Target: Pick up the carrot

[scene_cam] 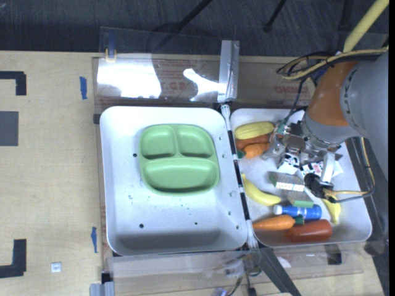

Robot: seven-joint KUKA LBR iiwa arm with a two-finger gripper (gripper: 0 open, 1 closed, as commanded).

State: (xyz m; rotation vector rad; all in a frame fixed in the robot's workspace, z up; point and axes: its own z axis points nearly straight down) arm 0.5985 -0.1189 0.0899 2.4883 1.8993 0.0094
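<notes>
**Orange carrots on both sides of the claw**

Orange and long, one carrot (274,222) lies along the right bin's (361,227) front edge, its long axis running left to right, between a blue tube (302,211) and a red sausage (311,229). It sits toward the front from the claw (285,142). Another orange piece (253,148), possibly a second carrot, lies just left of the claw beside a corn cob (253,129). Whether the claw is apart or together I cannot tell; nothing visibly sits in it.

Light wooden bench (49,165), two shallow white bins side by side, left bin (117,184), right bin (358,224)
</notes>
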